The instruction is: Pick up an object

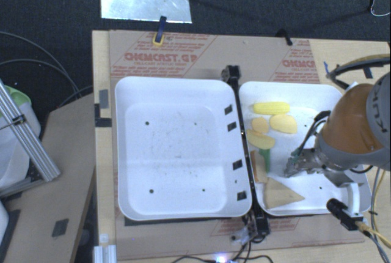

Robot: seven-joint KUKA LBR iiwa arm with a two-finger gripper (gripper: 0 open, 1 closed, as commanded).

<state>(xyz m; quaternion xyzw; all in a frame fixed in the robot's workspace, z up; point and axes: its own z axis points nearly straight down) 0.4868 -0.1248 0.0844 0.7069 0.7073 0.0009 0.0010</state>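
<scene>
Yellow pieces (272, 109) lie in the right bin (305, 92), near its left wall; the tool (293, 167) hangs low just beside them, its grip state impossible to tell.

Left bin (177, 151) — floor seen bare from wall to wall; open access from above. Right bin (305, 92) crowded along its left half: a yellow banana-like piece (271, 108) at the top, two pale yellow rounded pieces (276, 125) just below it, a yellow-green piece (261, 140) under those, a thin green stick (267, 161) lower down, and a tan wedge (280, 193) near the bottom wall. Little free floor is left between these. The right half of that bin is covered by the arm (354, 127), with the gripper (295, 165) low over the floor — close beside the green stick. The black divider clips (233, 127) stand between the bins.
</scene>
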